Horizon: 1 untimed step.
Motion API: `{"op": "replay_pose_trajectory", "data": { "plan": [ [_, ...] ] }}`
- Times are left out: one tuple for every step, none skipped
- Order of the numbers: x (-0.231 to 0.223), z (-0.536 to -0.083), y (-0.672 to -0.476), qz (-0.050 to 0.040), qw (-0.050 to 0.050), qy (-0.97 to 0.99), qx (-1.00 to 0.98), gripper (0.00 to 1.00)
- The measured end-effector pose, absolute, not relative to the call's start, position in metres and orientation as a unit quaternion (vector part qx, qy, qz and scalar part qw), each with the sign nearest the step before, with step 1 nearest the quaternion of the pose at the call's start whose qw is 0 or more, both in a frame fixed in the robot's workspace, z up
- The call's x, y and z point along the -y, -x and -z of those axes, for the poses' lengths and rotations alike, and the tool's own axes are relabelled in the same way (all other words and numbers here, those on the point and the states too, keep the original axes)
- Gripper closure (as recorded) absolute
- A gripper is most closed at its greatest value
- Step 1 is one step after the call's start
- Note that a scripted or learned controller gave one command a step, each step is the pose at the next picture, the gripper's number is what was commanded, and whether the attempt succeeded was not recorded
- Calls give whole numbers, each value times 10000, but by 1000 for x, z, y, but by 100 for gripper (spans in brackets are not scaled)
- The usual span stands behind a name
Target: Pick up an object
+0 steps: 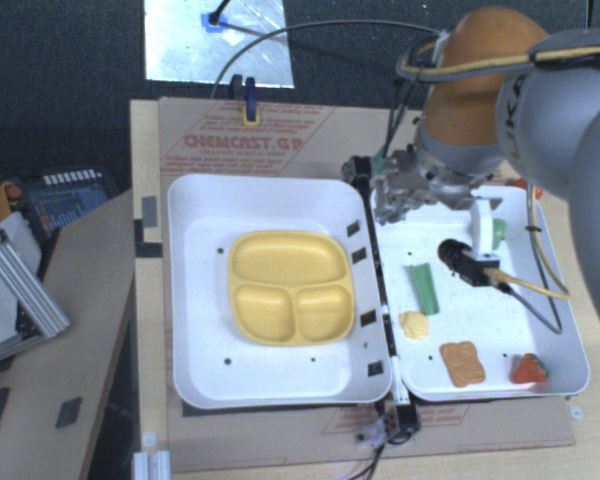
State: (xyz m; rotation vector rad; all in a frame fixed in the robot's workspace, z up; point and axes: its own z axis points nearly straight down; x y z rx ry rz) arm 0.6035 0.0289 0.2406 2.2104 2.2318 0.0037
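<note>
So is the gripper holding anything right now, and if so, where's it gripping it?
Cannot tell. The gripper sits at the right bin's top-left corner, too blurred to show anything in it.

arm (540,88): cut off right | right bin (555,363): far wall hidden by wrist

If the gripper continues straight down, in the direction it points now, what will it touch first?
Probably the bare white floor of the right bin near its upper-left corner. The gripper hangs over that spot, beside the divider; the green stick lies lower in the view. Depth is unclear.
</note>
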Motion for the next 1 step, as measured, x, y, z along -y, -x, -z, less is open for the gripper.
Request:
{"op": "replay_pose_trajectory", "data": {
  "plan": [
    [-90,-232,-618,-15,3,-7036,-7106,100]
  ]
}}
